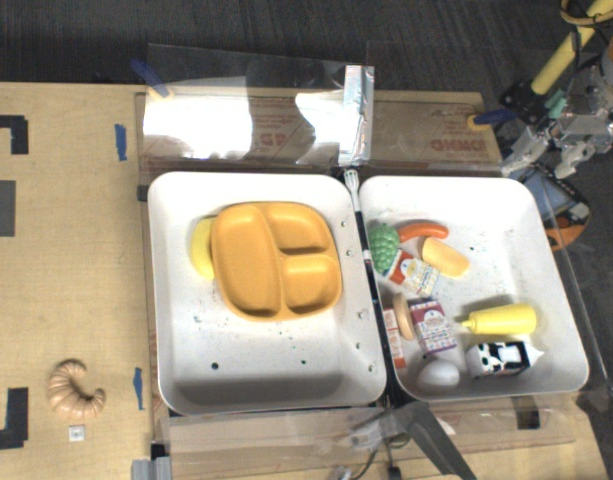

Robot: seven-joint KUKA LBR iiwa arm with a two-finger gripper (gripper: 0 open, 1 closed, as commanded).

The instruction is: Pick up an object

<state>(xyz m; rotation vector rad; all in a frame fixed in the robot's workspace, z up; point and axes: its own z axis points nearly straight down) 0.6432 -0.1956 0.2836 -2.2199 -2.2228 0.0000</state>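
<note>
Nothing had been lifted at this moment, so by my reading the whole pick remained to be done: every item lay in the bins and none sat between any fingers. The tool (558,136) sat at the far right, outside the right bin (561,298) and well apart from its contents; its shape was too cluttered to say whether it was spread or closed, so I cannot tell. The left bin (176,368) held one orange divided tray (276,258), turned over a yellow piece (200,246) that peeked out on its left side. The right bin carried the likely candidates, counted as follows: one green bumpy item (384,246), one orange carrot-like piece (424,231), one pale yellow rounded piece (446,257), one small carton with red print (418,275), one dark red box (432,326), one yellow bottle (500,320), one black-and-white cow-patterned item (498,358) and one grey egg-like ball (438,373), with a thin packet (394,325) against the bin's left wall. On the counter (66,268), near left and well apart from both bins, lay one tan croissant-shaped toy (74,388).
</note>
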